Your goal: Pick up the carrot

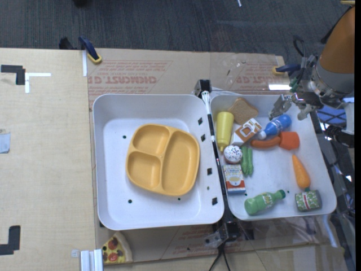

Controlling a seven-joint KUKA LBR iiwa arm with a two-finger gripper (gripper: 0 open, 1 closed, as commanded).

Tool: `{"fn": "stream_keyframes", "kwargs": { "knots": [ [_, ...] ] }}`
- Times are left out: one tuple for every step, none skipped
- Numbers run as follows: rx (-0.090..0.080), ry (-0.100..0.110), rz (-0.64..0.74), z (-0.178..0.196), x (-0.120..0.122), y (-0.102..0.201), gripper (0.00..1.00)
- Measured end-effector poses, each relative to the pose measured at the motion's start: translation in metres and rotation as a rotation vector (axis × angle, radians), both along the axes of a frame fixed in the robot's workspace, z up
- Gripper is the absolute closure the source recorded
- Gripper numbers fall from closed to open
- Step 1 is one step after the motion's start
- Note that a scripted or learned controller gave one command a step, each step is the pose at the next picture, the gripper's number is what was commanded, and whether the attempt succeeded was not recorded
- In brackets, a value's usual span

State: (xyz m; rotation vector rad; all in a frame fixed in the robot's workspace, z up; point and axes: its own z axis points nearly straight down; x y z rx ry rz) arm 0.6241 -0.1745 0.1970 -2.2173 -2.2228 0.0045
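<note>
Nearest the camera, at the lower edge, a toy pizza slice lies on the surface outside the left bin, at about 7 o'clock from it. That bin holds a yellow divided plate.

The carrot lies in the right bin, toward its 4 o'clock side, near the right wall, tip pointing to 11 o'clock. It lies clear of its neighbours: a small green can just below, a green bottle at 8 o'clock, an orange-red piece above.

Judgement: a light, rigid plastic toy, smooth and tapered, likely to slip. Best taken across the thicker lower half.

The end effector hovers at the bin's 1 o'clock corner, above a blue bottle; whether it is open or closed I cannot tell.

Surroundings: pale wood surface, cardboard backing, dark carpeted floor beyond.
</note>
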Motion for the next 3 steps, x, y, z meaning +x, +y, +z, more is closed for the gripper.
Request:
{"fn": "stream_keyframes", "kwargs": {
  "knots": [
    [0.001, -0.001, -0.043, -0.102, -0.083, -0.028, 0.00],
    [0.001, -0.005, 0.041, -0.105, -0.144, -0.010, 0.00],
    [0.002, -0.005, 0.039, -0.098, -0.143, -0.010, 1.00]
  ]
}}
